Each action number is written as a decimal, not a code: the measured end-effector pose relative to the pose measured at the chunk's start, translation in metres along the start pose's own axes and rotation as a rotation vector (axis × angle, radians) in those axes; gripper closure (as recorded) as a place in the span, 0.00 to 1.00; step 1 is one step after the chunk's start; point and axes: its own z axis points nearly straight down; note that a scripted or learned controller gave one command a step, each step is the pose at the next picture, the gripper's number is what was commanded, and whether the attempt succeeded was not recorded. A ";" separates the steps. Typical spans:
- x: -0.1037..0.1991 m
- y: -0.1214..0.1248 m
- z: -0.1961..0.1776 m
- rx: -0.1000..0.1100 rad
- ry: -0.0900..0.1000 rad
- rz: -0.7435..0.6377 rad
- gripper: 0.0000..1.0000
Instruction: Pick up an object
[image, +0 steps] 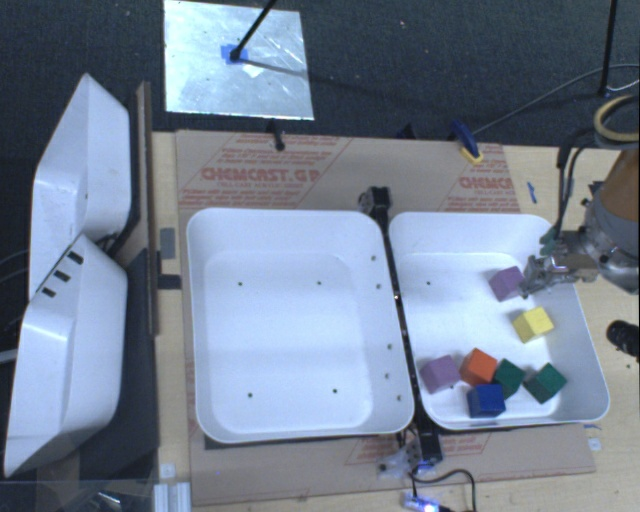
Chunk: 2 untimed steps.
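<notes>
Sitting skewed beside the hand (536, 272), purple cube (506, 283) (no long axis).

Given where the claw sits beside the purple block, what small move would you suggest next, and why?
Probably a slight shift toward the small purple cube, then down over it. The claw hangs at that cube's right side in the right-hand white plastic bin, nothing is visibly between its fingers, and the yellow cube lies farther off.

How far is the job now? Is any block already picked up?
Nothing is lifted: all seven blocks lie in the right bin. In hand: the tool is low beside the purple block, by the bin's right wall. Left: grasping a block and raising it.
</notes>
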 end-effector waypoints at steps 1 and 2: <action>0.050 0.016 0.014 0.001 0.000 -0.001 1.00; 0.104 0.042 0.020 0.000 0.000 -0.002 1.00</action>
